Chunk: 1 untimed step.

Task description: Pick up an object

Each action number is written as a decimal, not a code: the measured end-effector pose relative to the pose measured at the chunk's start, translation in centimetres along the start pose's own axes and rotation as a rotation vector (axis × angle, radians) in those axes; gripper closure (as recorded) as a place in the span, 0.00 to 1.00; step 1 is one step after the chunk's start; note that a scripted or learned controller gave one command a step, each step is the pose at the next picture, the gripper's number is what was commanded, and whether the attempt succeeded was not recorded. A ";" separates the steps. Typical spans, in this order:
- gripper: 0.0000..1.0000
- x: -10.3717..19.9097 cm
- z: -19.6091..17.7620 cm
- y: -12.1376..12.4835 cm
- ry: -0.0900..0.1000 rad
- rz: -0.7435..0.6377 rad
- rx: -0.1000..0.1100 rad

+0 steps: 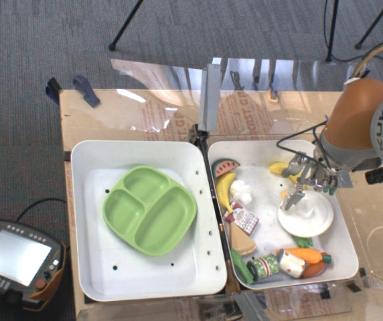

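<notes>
Right bin (347,243); claw (292,200) above white plate (307,221)

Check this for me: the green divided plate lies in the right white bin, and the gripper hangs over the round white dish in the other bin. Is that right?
Not quite. The camera view shows the green divided plate in the left white bin, not the right. The gripper does hang over the round white dish, which lies in the right white bin.

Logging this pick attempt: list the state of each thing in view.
gripper: over the white plate, nothing seen between its fingers
white plate: flat in right bin
green tray: lying flat in left bin
banana: lying by the right bin's left wall
carrot: lying on its side
</notes>
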<state>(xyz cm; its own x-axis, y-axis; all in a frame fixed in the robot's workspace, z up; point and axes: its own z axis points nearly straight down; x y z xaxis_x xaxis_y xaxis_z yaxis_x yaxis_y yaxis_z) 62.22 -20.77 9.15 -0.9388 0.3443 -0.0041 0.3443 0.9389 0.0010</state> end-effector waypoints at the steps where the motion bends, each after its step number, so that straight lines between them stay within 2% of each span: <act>1: 0.00 -0.3 0.0 3.5 -0.004 -0.037 -0.001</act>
<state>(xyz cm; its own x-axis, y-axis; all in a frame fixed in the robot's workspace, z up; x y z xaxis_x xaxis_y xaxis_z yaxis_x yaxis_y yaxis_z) 63.70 -17.59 9.19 -0.9508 0.3096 -0.0085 0.3096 0.9509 0.0013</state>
